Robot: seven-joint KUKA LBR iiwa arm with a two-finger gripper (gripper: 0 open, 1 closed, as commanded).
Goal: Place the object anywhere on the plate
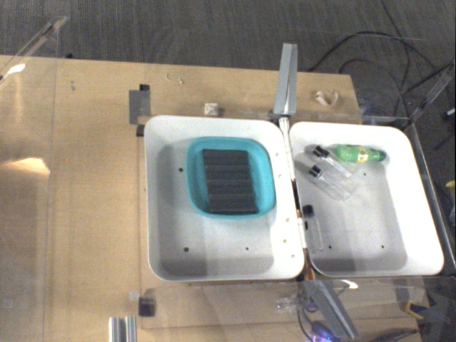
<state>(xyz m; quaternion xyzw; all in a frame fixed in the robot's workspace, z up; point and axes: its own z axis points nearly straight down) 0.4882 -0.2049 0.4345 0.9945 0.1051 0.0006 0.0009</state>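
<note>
Lying at right bin's (pixel 399 258) far edge, bottles (pixel 343 164)

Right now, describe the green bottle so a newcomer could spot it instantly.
Start at the right white bin, the one without the teal plate. Along its far wall lies the green bottle, on its side with its dark cap pointing toward the divider between the bins. Just below it lies a clear bottle with a dark cap; the green body sets it apart.
</note>
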